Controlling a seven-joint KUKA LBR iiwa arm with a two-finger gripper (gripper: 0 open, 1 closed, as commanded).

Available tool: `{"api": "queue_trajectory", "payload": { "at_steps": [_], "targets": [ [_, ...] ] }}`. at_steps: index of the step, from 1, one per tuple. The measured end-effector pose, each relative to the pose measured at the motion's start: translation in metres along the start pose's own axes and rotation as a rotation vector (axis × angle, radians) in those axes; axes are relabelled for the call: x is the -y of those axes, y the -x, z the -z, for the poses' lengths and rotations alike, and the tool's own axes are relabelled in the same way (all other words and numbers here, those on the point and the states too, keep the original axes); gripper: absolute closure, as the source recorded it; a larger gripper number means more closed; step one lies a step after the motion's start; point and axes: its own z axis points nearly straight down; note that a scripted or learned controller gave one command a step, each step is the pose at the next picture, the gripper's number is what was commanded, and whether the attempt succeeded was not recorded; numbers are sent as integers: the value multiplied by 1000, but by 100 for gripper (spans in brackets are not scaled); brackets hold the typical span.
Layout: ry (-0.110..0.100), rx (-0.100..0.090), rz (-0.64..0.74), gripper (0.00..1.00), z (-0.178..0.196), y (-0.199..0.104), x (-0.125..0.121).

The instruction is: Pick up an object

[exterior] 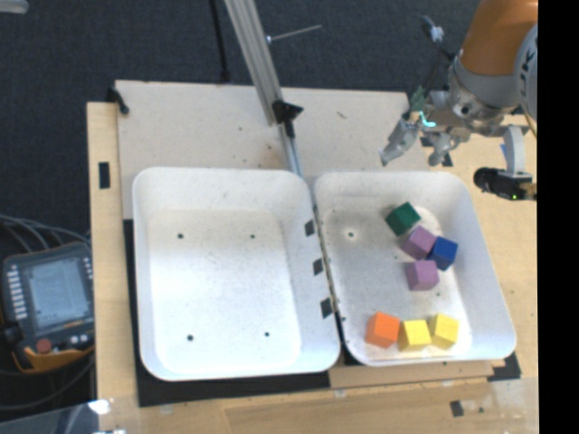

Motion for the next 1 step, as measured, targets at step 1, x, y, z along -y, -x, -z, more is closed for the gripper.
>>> {"api": "queue_trajectory", "payload": {
  "at_steps": [1],
  "targets": [
    [4, 3, 2, 0, 3, 1, -1]
  ]
}}
